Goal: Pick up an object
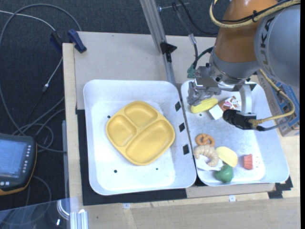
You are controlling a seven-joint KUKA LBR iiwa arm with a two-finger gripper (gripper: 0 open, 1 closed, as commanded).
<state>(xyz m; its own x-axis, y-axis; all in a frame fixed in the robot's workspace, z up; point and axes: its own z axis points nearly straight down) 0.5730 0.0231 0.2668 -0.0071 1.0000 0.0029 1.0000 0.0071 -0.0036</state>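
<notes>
My gripper (199, 98) hangs over the back left corner of the right bin (267, 173). A long yellow toy banana (205, 105) sits between its fingertips, sticking out to the right, and the gripper is shut on it. A white block (216, 112) and a red-and-white packet (232, 102) lie just beside the banana. Toward the front of the bin are a pretzel (205, 139), a croissant (207, 152), a yellow lemon-like piece (227, 155), a green piece (224, 174) and a red piece (248, 161).
The left bin (95, 104) holds a yellow divided plate (140, 132). A metal post (155, 18) rises behind the wall between the bins. Cables and a tablet (14, 163) lie off the bench to the left.
</notes>
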